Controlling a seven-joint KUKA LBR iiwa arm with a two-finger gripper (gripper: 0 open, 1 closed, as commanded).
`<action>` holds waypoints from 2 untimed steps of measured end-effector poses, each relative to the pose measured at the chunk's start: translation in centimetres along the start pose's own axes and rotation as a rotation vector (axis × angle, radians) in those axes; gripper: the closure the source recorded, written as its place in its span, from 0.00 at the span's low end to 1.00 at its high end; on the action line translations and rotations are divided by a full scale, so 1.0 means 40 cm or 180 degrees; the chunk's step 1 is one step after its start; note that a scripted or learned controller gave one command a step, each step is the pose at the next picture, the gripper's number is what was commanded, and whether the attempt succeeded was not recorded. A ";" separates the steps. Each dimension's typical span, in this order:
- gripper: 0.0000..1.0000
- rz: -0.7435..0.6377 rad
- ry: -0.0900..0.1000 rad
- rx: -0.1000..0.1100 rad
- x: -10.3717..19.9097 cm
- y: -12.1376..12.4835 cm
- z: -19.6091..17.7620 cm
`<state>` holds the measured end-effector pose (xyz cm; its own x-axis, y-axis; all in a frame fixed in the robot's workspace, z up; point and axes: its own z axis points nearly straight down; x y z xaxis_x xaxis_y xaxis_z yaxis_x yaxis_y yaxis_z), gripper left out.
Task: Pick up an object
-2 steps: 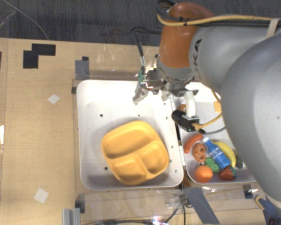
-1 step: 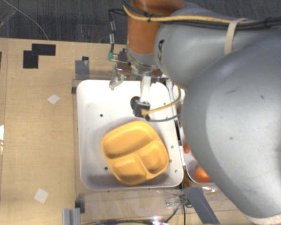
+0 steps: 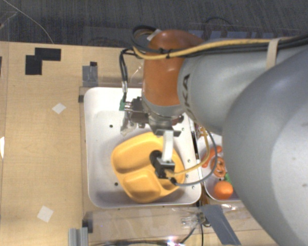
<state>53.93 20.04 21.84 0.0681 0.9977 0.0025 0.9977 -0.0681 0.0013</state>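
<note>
A large yellow plastic dish (image 3: 136, 168) with two hollows lies in the left white bin (image 3: 100, 137), towards its front right. My gripper (image 3: 135, 118) hangs over the middle of this bin, just behind the dish's far edge, under the orange wrist band. The wrist and its fittings cover the dish's right side. I see nothing held in the gripper.
The right bin (image 3: 211, 192) is mostly hidden by the grey arm; an orange ball (image 3: 223, 189) and an orange curved piece (image 3: 217, 164) show at its left edge. The left bin's floor is bare on its left half. Wooden bench surrounds the bins.
</note>
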 end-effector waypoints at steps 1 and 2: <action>0.00 0.2460 -0.0012 0.0007 0.088 0.032 0.180; 0.00 0.3618 -0.0004 0.0013 0.043 0.254 0.319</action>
<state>64.20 21.10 9.09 0.9338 0.3579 -0.0009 0.3579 -0.9337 -0.0044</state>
